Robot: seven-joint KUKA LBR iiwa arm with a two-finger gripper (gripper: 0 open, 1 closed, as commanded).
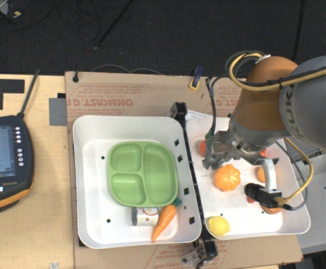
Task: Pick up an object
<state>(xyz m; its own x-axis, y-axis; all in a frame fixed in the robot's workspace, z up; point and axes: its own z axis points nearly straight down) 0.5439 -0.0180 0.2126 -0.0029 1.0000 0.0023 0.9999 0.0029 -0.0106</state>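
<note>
My gripper (213,157) hangs low over the right bin (297,223), near its left side. An orange pumpkin-shaped toy (227,177) lies just below and to the right of it. A small red-orange piece (202,147) peeks out at the gripper's left. A yellow lemon (218,225) rests at the bin's front left corner. Another orange object (271,208) lies at the front right, partly behind a black cable part. The arm's grey and orange body hides the bin's back half.
The left bin (90,150) holds a green divided plate (143,172), a toy carrot (164,222) and a small white can (145,216) at its front. A tablet controller (3,161) lies on the bench at far left.
</note>
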